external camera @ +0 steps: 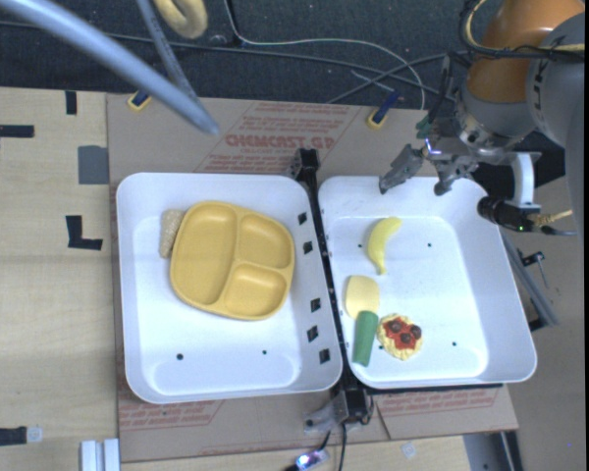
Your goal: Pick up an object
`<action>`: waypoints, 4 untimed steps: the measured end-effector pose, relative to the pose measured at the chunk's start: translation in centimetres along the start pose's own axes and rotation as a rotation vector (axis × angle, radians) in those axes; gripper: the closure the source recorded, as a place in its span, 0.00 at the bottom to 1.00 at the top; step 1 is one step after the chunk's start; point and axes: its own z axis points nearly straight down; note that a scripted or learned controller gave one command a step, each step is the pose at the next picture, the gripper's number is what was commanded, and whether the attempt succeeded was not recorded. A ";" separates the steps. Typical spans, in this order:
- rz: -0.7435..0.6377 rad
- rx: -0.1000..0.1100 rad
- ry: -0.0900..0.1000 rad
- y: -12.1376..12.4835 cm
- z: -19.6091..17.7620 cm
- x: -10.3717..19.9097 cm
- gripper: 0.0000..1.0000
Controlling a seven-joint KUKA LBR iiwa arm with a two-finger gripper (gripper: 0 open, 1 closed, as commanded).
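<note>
While the arm (530, 47) hangs at the upper right of the frame, its gripper (417, 177) is spread open and grips nothing above the right bin (491, 292). Lower in this bin lie a banana (381, 242), a green cylinder (363, 338) and a small pizza (401, 336). The left bin (147, 292) bears a yellow divided plate (232, 259).

Pale wooden bench (29, 263); brown cardboard sheet (265, 135); dark, perhaps carpeted floor (304, 8) beyond
</note>
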 end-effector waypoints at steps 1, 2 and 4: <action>-0.002 -0.011 -0.001 0.2 -0.7 0.0 0.00; -0.002 -0.007 -0.002 -0.3 4.0 0.6 0.00; -0.003 -0.006 -0.002 -0.1 13.0 0.9 0.00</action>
